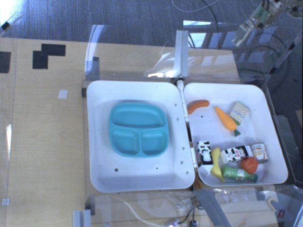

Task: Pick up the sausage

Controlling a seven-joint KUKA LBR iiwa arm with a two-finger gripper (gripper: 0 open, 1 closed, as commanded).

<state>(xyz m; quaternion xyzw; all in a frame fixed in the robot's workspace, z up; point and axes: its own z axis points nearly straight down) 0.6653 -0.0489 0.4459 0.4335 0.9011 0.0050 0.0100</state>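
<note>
At the far left the pale wooden desk [42,141] carries a few black blocky marks near its back edge. Next comes the left bin [99,174], a shallow white tray with rounded corners, and in its middle lies a blue plate [138,129] divided into three compartments, one long one at the back and two smaller ones at the front. The right bin [258,96] sits edge to edge with the left one along a narrow seam. The sausage [198,106], orange-red and slightly curved, lies on its side in the back left corner of the right bin, close to that seam and apart from everything else. Just to its right is a carrot [226,119] pointing its green end toward the front, and beside that, near or touching it, a small checkered packet [239,111]. Along the front of this bin a cluster is packed close together: a black-and-white cow-patterned carton [203,152], a yellow banana [216,163] leaning against it, a second white carton [236,153], a green bottle [239,174] lying flat, a red tomato [249,164] and a small tin can [259,152]. High at the upper right, beyond the bins and well apart from the sausage, the gripper [248,25] hangs over the dark floor; it is blurred, so I cannot tell whether it is spread or closed.
</note>
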